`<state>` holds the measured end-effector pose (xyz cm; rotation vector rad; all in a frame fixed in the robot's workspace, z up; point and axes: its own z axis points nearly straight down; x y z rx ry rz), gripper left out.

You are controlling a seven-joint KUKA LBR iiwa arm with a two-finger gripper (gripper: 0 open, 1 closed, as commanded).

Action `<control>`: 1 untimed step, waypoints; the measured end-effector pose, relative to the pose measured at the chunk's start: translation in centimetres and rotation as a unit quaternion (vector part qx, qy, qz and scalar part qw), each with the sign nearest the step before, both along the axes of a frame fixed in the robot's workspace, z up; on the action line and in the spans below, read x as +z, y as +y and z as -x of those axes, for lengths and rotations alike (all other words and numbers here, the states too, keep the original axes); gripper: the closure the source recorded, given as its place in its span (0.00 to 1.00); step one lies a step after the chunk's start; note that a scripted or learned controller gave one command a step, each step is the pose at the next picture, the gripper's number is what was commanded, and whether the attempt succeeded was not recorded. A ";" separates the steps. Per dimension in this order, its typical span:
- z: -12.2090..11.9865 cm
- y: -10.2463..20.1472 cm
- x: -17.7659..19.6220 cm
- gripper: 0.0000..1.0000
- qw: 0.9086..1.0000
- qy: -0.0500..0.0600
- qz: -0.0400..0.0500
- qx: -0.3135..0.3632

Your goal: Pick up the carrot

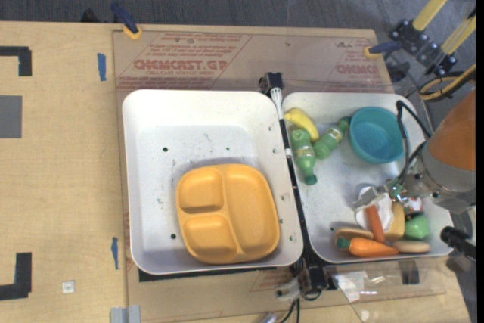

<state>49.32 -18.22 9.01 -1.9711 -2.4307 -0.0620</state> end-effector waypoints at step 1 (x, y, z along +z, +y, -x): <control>0.6 -1.4 0.0 0.00 0.977 -0.002 0.008 0.213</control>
